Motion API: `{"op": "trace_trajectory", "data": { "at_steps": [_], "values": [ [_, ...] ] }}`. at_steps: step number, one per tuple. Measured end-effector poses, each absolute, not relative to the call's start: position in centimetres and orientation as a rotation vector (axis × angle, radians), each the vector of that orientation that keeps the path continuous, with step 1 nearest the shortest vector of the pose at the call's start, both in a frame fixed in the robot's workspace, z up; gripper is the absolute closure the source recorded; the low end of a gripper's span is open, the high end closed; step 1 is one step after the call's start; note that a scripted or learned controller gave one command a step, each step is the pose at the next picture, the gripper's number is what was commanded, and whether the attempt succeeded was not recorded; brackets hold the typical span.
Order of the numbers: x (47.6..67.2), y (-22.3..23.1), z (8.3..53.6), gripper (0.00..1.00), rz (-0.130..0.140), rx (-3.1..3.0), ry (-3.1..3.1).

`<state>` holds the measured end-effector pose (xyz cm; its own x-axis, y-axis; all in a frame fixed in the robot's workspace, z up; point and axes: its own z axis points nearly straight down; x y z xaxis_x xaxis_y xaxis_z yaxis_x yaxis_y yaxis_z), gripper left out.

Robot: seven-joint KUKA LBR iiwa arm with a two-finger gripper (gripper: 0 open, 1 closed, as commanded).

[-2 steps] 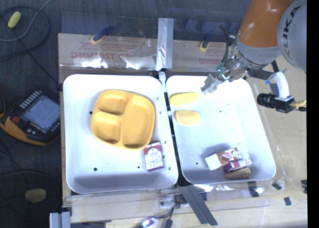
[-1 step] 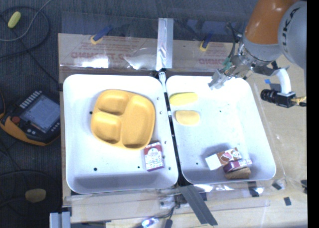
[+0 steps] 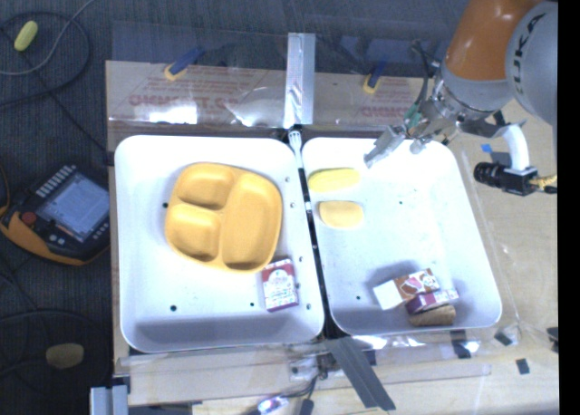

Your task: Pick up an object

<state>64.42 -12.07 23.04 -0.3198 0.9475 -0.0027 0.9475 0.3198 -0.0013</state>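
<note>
A dark grey carpet lies around the worktop (image 3: 122, 96), which carries two shallow white bins side by side. At the far left of the frame, a handheld control pendant (image 3: 63, 214) with orange edges and a small screen rests on the carpet, and a small yellow object (image 3: 25, 34) on a thin cable lies in the upper left corner.

The left bin (image 3: 145, 313) holds a yellow plate with three compartments (image 3: 224, 216) in its middle. Near the lower right corner of this bin stands a small red and white carton (image 3: 280, 284), well apart from the plate's centre but just below its edge.

A metal strip (image 3: 300, 78) runs up from the place where the two bins meet. The right bin (image 3: 471, 250) has two yellow pieces at its upper left: a pale yellow block (image 3: 333, 178) and, just below it, a rounder yellow piece (image 3: 341, 214). In the lower part of this bin lies a small red and white packet (image 3: 415, 286), touching a brown object (image 3: 431, 314) beside it.

The arm comes in from the upper right of the frame, grey with an orange band (image 3: 485, 28). The gripper (image 3: 391, 145) hangs over the upper edge of the right bin, to the right of the pale yellow block. Its fingers stand slightly apart, and nothing is between them.
</note>
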Motion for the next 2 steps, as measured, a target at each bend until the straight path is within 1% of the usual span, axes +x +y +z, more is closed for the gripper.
{"op": "trace_trajectory", "data": {
  "at_steps": [1, 2],
  "values": [
    [66.67, -11.86, 10.58, 0.0, -0.004, 1.777, 2.589],
    [66.58, -11.83, 11.44, 1.0, -0.011, 1.776, 2.592]
  ]
}}
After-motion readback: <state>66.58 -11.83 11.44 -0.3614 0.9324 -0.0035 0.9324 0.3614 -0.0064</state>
